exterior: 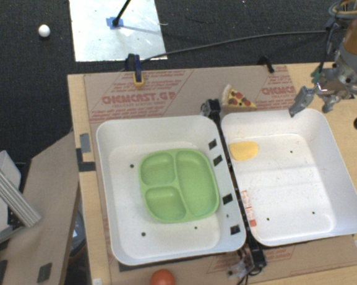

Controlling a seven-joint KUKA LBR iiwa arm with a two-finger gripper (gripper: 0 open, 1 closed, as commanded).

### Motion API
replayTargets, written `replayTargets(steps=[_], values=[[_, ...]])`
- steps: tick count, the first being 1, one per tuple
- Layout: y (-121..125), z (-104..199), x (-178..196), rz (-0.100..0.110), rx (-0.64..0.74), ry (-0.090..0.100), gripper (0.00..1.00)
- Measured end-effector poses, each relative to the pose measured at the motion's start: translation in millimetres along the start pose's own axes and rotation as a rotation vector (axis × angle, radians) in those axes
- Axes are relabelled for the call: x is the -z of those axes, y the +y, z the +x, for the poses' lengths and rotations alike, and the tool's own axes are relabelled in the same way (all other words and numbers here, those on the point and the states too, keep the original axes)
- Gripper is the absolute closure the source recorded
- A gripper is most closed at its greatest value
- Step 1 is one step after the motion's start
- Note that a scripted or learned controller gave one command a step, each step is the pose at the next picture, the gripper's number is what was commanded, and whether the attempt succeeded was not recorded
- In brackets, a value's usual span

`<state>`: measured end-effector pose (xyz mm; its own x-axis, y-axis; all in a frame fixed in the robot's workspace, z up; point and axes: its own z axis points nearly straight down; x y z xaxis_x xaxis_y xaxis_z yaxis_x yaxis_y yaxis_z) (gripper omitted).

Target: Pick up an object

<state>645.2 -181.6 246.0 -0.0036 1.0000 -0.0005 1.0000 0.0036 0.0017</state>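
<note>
One yellow object [244, 150], flat and rounded, lies in the right bin [334, 218], close to that bin's far left corner and just beside the divider where the two bins meet. Nothing touches it, and the white floor of the right bin around it is scuffed with faint marks. Beyond that corner, outside the bin on the brown cardboard sheet, sits a toy pizza slice [237, 97], near the yellow object but apart from it, past the bin's rim. To the left of the yellow object, across the divider, the left bin [114, 150] holds a green divided plate [178, 185] with three compartments, resting flat near the middle of that bin. The claw [316, 98] hangs well to the right of the yellow object, over the far right corner of the right bin, its two fingers spread apart with nothing between them. Above it the arm's grey body and an orange band rise out of the top right of the view. Far from the yellow object, on the desk [57, 180] in front of the left bin, rests an orange ball [162, 282], and a small white ball [44, 30] lies on the dark floor at the far left.
</note>
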Motion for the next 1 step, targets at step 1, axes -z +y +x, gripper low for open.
replayTargets(steps=[1], values=[[-5.1, 4.6, -43.5, 0.002, -0.001, 0.0, 0.0]])
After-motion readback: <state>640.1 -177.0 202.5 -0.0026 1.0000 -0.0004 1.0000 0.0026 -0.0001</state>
